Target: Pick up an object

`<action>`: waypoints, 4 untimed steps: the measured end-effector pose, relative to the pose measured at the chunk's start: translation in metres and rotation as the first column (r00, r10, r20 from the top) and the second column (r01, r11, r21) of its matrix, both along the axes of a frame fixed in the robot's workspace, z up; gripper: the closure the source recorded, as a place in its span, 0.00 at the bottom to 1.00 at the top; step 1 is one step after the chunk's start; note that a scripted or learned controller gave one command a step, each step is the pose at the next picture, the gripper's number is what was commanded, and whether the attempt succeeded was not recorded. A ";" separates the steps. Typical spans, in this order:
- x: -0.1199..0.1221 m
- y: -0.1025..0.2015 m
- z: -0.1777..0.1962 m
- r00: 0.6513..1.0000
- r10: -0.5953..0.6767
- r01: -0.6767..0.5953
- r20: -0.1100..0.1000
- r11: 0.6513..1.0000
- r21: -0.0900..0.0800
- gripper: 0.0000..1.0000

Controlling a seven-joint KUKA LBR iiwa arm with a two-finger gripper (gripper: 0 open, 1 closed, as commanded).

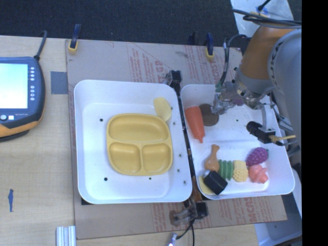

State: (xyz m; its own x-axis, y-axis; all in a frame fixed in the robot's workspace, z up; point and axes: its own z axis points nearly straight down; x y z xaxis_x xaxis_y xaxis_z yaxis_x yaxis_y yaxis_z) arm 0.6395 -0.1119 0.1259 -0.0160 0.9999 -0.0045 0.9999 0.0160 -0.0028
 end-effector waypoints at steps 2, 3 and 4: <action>0.016 0.008 -0.028 1.000 -0.017 0.017 0.011 1.000 -0.013 0.00; 0.016 0.012 -0.019 1.000 -0.013 0.013 0.007 1.000 -0.003 1.00; -0.028 -0.008 -0.030 1.000 -0.011 0.011 0.006 1.000 0.003 1.00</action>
State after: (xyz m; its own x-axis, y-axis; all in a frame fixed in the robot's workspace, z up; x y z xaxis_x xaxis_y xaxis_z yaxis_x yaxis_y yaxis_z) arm 0.6119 -0.1204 0.0955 -0.0046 1.0000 -0.0015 1.0000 0.0046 0.0031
